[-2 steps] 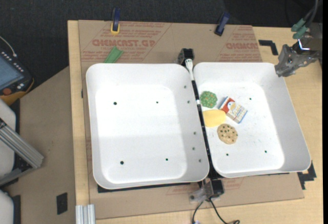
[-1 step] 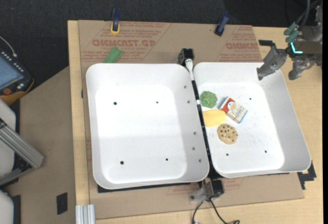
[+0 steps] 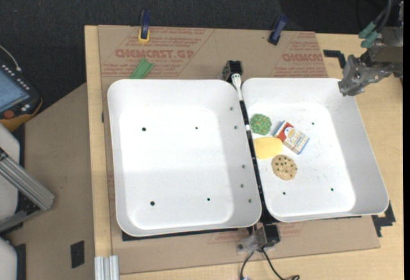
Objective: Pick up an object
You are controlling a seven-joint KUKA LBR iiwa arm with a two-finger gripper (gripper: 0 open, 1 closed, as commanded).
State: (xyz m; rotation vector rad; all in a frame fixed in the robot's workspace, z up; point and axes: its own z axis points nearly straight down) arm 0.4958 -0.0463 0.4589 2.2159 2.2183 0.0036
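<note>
Four small objects, a green disc [image 3: 260, 123], a red-and-white box [image 3: 294, 137], a yellow piece [image 3: 267, 147] and a cookie [image 3: 284, 167], crowd the right bin's [image 3: 359, 138] left edge, and the gripper [image 3: 351, 83], jaw state unclear, perhaps risks catching two together.

The arm [image 3: 391, 29] was cut off by the right edge; the gripper [image 3: 351, 85] was too small and dim to read; the print on the red-and-white packet [image 3: 293, 137] was illegible; the device [image 3: 13, 90] at far left was cropped.
</note>
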